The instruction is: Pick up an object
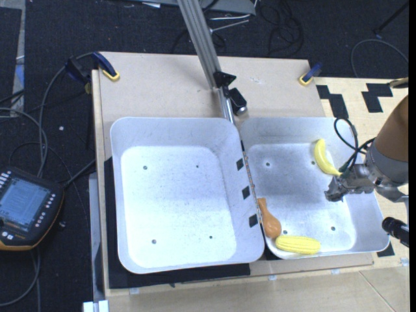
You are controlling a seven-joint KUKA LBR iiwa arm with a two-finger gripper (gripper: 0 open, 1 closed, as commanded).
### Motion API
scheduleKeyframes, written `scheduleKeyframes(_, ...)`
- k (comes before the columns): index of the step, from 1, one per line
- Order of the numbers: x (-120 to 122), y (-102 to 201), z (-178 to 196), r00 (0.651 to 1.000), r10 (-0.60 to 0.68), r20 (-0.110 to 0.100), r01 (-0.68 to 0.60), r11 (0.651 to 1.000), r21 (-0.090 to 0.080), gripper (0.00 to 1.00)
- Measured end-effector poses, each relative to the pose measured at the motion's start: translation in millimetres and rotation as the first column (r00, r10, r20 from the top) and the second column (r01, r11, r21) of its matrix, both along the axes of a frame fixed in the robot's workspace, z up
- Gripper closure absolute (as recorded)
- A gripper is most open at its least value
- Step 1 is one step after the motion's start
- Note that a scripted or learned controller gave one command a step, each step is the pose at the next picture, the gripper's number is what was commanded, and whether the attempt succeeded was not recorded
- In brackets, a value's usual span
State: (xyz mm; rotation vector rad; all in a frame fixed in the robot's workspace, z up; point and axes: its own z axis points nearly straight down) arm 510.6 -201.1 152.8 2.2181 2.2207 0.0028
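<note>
camera view — fixed overhead, slanted | frames both white bins (130,135) — arm (396,142) enters right

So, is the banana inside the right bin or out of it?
Inside. The banana lies on the floor of the right bin, near its far right side, beside the gripper.

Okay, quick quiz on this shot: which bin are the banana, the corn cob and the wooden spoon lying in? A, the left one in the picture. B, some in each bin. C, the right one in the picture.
C: the banana, the corn cob and the wooden spoon all lie in the right bin, where the gripper is.
</note>
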Motion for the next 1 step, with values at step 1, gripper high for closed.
scheduleKeyframes(1, 3.2, 6.6, 59.8, 1.0, 0.0, 0.002, 0.0, 1.0, -0.001, 1.0)
